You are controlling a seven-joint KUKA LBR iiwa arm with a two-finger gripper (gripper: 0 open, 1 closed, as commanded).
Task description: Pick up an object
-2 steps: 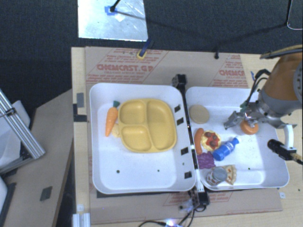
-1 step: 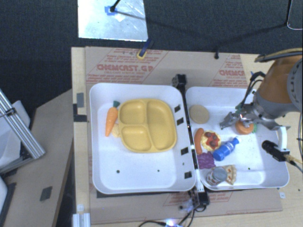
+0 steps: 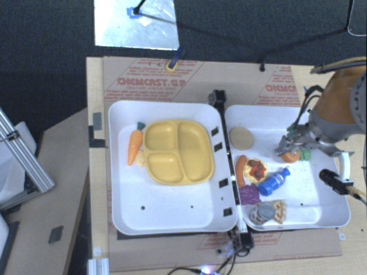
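My gripper [image 3: 288, 146] is low over the right bin [image 3: 332, 211], near its back right part. Directly under it lies a small orange-red toy fruit [image 3: 291, 157] with a green bit [image 3: 305, 152] beside it. The gripper partly covers the fruit, and I cannot tell whether it has hold of it. To the left in the same bin lie a tan round disc [image 3: 241, 137], a toy hot dog [image 3: 241, 168], a pizza slice [image 3: 255, 169], a blue bottle [image 3: 273, 181], purple grapes [image 3: 249, 195], a tin can [image 3: 261, 212] and a waffle piece [image 3: 279, 211].
The left bin [image 3: 123, 199] holds a yellow divided plate [image 3: 175, 152] and a toy carrot [image 3: 134, 145] at its left. A black clamp ridge [image 3: 225, 153] separates the bins. A black part of the arm [image 3: 334, 181] juts over the right bin's right side.
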